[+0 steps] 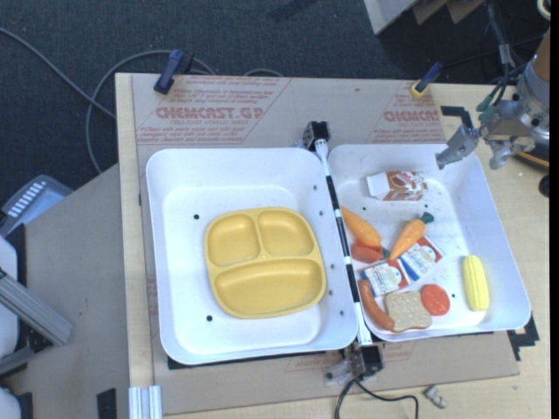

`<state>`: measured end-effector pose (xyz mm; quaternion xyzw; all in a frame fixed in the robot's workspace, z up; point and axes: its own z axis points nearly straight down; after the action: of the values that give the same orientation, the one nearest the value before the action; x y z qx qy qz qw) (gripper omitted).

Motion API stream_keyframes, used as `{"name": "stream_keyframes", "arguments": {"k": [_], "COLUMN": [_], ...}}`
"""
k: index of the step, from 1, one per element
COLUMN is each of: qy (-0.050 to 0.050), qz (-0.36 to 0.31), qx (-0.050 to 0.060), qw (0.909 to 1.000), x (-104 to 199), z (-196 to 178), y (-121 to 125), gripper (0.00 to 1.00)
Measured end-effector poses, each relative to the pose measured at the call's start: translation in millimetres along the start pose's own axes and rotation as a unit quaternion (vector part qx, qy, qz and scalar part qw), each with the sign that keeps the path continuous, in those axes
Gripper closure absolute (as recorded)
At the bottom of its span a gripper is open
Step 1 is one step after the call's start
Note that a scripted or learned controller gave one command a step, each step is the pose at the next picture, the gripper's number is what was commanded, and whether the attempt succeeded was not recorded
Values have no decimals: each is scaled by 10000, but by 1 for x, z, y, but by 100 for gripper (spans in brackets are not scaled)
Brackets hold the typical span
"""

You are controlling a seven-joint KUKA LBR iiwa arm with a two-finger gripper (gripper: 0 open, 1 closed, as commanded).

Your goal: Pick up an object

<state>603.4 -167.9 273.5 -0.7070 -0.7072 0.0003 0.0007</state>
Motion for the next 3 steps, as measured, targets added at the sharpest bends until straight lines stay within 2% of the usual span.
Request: {"name": "stream_keyframes", "arguments": {"k": [1, 2, 3], "qy": [0, -10, -15], "qz": [-1, -4, -9], "qx": [1, -73, -110], "qw": [10000, 10000, 9999], "x": [23, 27, 28], "z": [97, 174, 160], "y": [0, 61, 64], "gripper": [0, 0, 100]}}
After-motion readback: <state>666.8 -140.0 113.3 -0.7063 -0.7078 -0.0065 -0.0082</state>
